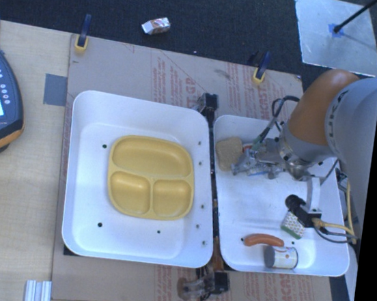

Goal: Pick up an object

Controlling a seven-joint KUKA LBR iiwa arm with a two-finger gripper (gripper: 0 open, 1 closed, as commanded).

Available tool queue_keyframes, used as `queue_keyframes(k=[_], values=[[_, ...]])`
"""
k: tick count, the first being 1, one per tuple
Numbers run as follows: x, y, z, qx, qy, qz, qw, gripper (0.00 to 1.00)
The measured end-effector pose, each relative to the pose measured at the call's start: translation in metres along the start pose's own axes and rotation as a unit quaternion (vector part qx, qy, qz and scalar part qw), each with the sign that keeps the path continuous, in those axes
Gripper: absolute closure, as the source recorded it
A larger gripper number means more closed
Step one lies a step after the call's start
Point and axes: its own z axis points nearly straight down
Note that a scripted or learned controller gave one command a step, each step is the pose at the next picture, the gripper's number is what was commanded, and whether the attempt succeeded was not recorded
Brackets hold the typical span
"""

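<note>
My arm reaches in from the right, and my claw (241, 166) hangs low over the far-left part of the right bin (249, 209), its tip just beside a tan sponge-like block (228, 151) that lies against the bin's left wall; whether I am clenched or released I cannot tell, nor whether I touch the block. The block's long axis runs roughly along that wall, away from the camera. Nearer the front of this bin lies an orange sausage-shaped piece (264, 240), long axis left to right, slightly bowed, with a small grey-and-white can (280, 257) on its side just in front, lengthwise left to right. The left bin (90, 168) bears a yellow divided plate (150, 177).
</note>
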Motion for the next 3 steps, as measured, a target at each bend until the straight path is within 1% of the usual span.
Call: queue_keyframes(k=[1, 2, 3], values=[[0.003, 0.047, 0.000, 0.000, 0.000, 0.000, 1.0000, 0.00], [-0.008, 0.047, 0.000, -0.001, -0.001, 0.000, 1.0000, 0.00], [-0.003, 0.047, 0.000, 0.000, 0.000, 0.000, 1.0000, 0.00]])
